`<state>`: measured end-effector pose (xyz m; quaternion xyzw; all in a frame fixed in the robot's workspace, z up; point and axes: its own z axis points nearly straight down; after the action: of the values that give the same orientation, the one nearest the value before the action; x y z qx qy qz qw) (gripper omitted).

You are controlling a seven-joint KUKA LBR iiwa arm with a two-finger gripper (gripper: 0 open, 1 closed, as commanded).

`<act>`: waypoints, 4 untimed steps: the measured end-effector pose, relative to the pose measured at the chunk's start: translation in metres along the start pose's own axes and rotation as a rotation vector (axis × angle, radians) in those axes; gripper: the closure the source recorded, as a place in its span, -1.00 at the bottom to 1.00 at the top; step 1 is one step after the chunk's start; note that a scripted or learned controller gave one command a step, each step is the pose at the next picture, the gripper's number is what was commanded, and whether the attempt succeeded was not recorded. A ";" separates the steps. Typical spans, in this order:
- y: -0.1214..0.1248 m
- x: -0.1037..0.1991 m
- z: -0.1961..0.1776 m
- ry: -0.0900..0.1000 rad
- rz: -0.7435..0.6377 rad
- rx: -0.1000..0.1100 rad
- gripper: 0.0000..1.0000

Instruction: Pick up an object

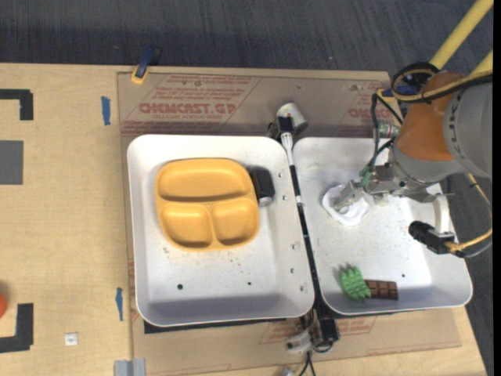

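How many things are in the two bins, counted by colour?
Yellow: 1, tray
Black: 1, block
White: 1, object
Green: 1, toy
Brown: 1, bar
Total: 5

Fixed overhead camera; slanting down on both bins (149, 233).
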<state>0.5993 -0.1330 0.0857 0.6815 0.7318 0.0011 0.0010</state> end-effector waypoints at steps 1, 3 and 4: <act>-0.004 0.036 0.000 0.001 -0.338 0.001 -1.00; -0.005 0.012 0.000 -0.001 -0.193 -0.001 -1.00; -0.118 0.036 -0.001 0.001 0.081 0.004 -1.00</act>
<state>0.4791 -0.1055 0.0865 0.7105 0.7037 0.0001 -0.0008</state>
